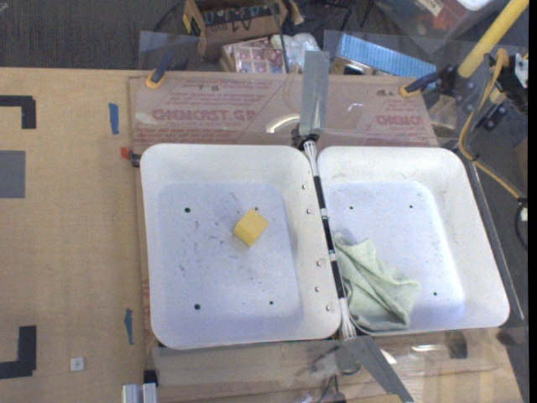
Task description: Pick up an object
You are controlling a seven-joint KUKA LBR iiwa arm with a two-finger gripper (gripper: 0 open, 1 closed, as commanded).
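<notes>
I can't tell my gripper's state; the small yellow block (250, 227) could skid, the crumpled cloth (377, 283) slip free.

A small yellow block (250, 227) is lying flat, turned slightly askew, near the middle of the left bin (168, 175). A crumpled pale green cloth (376, 284) is lying bunched against the near left corner of the right bin (470, 225).
</notes>
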